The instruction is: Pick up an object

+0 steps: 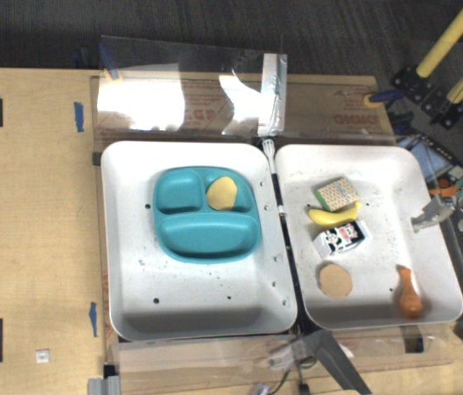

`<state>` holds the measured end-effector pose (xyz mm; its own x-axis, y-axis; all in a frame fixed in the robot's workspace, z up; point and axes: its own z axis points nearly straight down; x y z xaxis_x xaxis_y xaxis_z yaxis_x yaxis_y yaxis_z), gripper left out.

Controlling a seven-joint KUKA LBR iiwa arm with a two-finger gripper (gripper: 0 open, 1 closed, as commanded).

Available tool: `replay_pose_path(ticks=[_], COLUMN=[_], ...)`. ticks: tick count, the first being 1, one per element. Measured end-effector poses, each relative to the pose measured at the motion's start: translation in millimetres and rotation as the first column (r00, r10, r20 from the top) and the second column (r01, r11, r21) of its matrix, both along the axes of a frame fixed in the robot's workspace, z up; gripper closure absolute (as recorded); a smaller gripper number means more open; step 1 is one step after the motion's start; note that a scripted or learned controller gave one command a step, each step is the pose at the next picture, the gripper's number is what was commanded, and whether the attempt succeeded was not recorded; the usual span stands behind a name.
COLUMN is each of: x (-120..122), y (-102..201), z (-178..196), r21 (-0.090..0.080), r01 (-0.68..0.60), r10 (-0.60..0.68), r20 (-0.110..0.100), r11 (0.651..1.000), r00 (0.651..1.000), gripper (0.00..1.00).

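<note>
Two shallow white plastic bins sit side by side on a wooden bench. The left bin (pixel 124 286) bears a teal plastic divided plate (pixel 206 215) with three compartments, and a round yellow lemon-like object (pixel 221 192) lies in the plate's upper right compartment. The right bin (pixel 379 167) carries five loose things. A small square box with a dotted multicoloured top (pixel 336 193) lies near the middle of the bin, and a yellow plastic banana (pixel 332 215) lies just below it, touching or nearly touching its lower edge. Just below the banana lies a small black, white and red packet (pixel 342 237). Nearer the front edge rests a flat round tan disc, like a biscuit (pixel 335 281), and well to its right, close to the bin's right wall, an orange-brown elongated object shaped like a carrot or sausage (pixel 408 293) lies roughly upright in the view. At the right rim of the right bin a grey metal piece, seemingly the gripper (pixel 433 213), reaches over the edge, apart from all the objects; whether it is spread or closed I cannot tell, as it is small and blurred. Nothing is seen held in it.
</note>
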<state>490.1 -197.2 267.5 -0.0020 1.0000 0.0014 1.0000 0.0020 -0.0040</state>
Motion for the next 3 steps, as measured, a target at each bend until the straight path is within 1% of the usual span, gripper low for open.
replay_pose_path(ticks=[1, 2, 3], x=[-11, 0, -9], y=[57, 29, 43], z=[-162, -137, -181], r21=[0.0, -0.002, 0.0], r01=[0.057, -0.042, 0.155], r10=[-0.057, 0.042, -0.155], r20=[-0.001, 0.004, 0.007], r11=[0.998, 0.999, 0.988], r00=[0.998, 0.999, 0.988], gripper=[0.0, 0.0, 0.0])
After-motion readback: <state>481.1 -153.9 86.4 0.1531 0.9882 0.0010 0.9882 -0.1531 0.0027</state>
